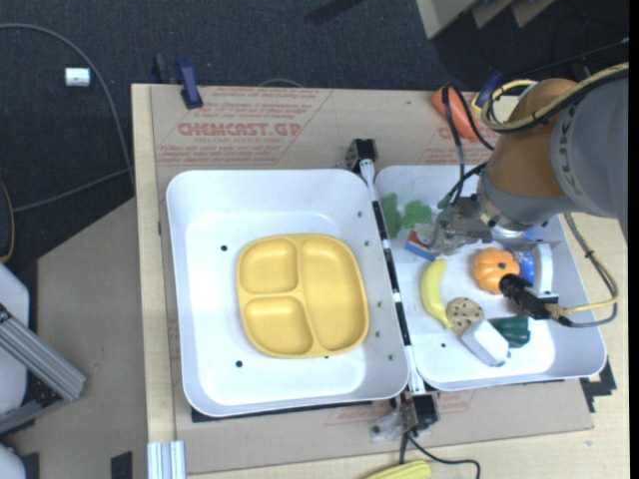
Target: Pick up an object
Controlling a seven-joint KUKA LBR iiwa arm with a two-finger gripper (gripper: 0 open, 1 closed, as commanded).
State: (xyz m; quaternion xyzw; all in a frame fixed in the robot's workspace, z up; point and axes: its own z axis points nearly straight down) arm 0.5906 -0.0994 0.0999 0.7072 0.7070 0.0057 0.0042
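The right bin point(439, 367) holds a yellow banana point(432, 292), a round brown cookie point(462, 313), an orange fruit point(492, 268), a green leafy piece point(411, 214), a white block point(486, 344) and a dark green object point(515, 329). My gripper point(457, 230) hangs low over the bin's upper middle, above a small red and blue item point(424, 243), just right of the green piece. The arm's grey and orange wrist point(529, 158) covers the bin's far right part. The left bin point(200, 297) holds a yellow divided plate point(300, 294).
A black clamp point(361, 153) sits at the top of the seam between the bins, another clamp point(411, 412) at the bottom. Cables point(579, 312) trail over the right bin's right side. The cardboard board point(250, 123) lies under both bins.
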